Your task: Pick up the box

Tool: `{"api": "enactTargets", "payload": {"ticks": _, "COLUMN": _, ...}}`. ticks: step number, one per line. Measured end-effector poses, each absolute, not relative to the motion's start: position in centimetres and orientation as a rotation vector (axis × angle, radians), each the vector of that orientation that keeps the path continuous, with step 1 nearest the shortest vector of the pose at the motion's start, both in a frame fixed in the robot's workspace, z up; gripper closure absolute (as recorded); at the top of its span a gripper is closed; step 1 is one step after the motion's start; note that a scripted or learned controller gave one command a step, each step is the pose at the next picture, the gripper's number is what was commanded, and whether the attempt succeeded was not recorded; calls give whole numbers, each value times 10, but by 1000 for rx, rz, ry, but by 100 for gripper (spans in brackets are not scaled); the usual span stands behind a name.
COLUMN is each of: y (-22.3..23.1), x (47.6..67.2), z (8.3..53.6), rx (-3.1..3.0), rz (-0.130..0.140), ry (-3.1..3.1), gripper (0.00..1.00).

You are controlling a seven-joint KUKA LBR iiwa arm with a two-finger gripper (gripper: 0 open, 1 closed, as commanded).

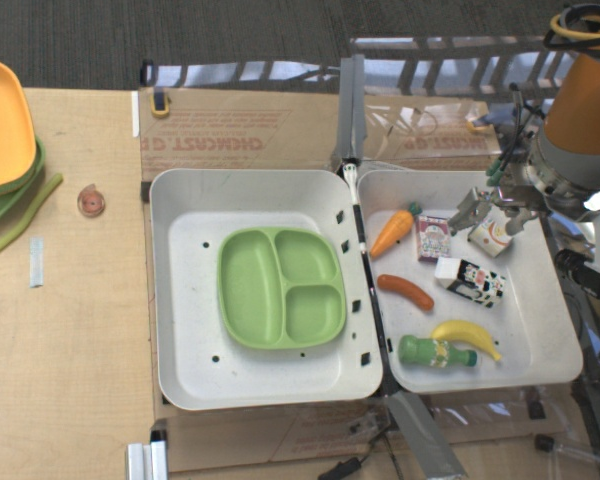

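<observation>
**Arm over the right bin, box lying below it**

I see two shallow white plastic bins side by side on the wooden desk. The left bin has smooth rounded walls and holds a pale green tray, matte, with three moulded compartments.

In the right bin the box lies flat near the middle, a small rectangular carton with a pink and white printed face; its print is too small for me to read. At its 9 o'clock lies an orange toy carrot with a green tip. At the box's 5 o'clock is a white carton with black patches, and at its 7 o'clock a glossy red sausage shape. Toward 6 o'clock sit a green bottle and a curved yellow banana, the two touching.

The jaws hang at the box's 3 o'clock, over a small white and orange object; whether they are spread or pressed together I cannot tell amid the metal parts and cables.

Brown cardboard behind the bins carries mirrored red lettering that I can't read with confidence. At the desk's 9 o'clock edge rest stacked orange and green plates.
</observation>
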State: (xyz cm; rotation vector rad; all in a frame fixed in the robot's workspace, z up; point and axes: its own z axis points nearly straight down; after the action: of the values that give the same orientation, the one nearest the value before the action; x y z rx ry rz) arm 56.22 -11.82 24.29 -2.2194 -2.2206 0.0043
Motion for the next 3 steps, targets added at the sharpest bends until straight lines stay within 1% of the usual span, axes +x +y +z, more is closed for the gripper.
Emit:
{"api": "enactTargets", "payload": {"ticks": 1, "y": -113, "x": 600, "z": 123, "rx": -2479, "rz": 4, "ry": -1925, "gripper": 0}}
{"api": "enactTargets", "payload": {"ticks": 2, "y": -125, "x": 622, "z": 91, "rx": -2431, "rz": 7, "ry": -1987, "gripper": 0}}
{"api": "enactTargets", "payload": {"ticks": 3, "y": -126, "x": 622, "z": 99, "rx": -2433, "rz": 8, "ry": -1985, "gripper": 100}}
